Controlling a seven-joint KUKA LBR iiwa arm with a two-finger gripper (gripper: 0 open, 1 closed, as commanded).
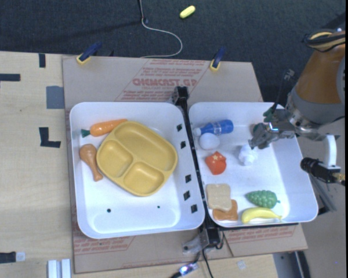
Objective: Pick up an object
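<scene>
The grey arm with its orange band enters from the right and places the dark two-finger pincer low over the upper right area of the right shallow white bin. Whether it is apart or together cannot be told from this angle. A small white lumpy object lies just below and beside the pincer tip; contact between them cannot be confirmed. Elsewhere in the right bin: a blue and white plastic bottle lying on its side near the upper left corner, a red toy pepper-like piece below it, a tan toy bread slice resting on an orange piece, a green bumpy toy vegetable and a yellow toy banana along the lower edge. The left shallow white bin holds a yellow three-compartment plastic tray, an orange toy carrot above it and a brown toy drumstick to its left. Both bins sit on cardboard on the worktop.
</scene>
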